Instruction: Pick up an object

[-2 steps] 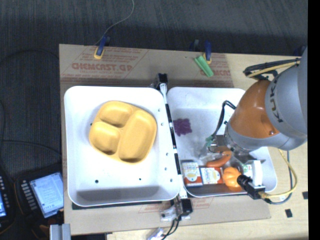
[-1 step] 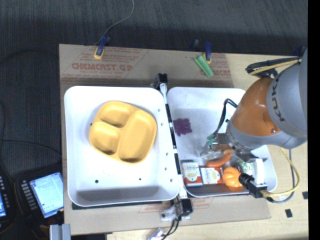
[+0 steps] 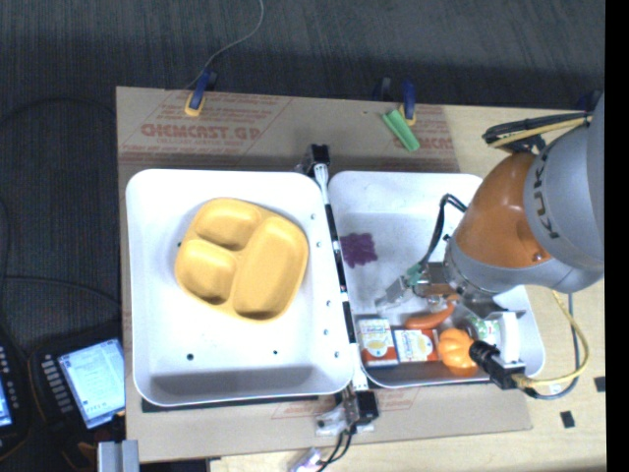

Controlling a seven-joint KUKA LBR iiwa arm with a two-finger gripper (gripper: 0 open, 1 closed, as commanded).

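"CHEMCAST GP" is printed in red on the board (image 3: 206, 131) under both bins. The hand (image 3: 432, 288) hangs low in the right bin (image 3: 393, 200); how it is set, I cannot tell. Just beneath it lie an orange (image 3: 452, 350) and a carton (image 3: 398, 344). A purple thing (image 3: 359, 249) sits beside it, the yellow tray (image 3: 243, 257) well beyond.

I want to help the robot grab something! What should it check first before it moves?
1. Things to grab in the right bin: ok. A purple bunch of grapes, a juice carton and an orange fruit lie there.
2. Hand over the right bin: ok.
3. Hand open and ready: cannot tell.
4. Something already held: cannot tell.
5. Yellow tray out of the way: ok, it sits in the left bin.
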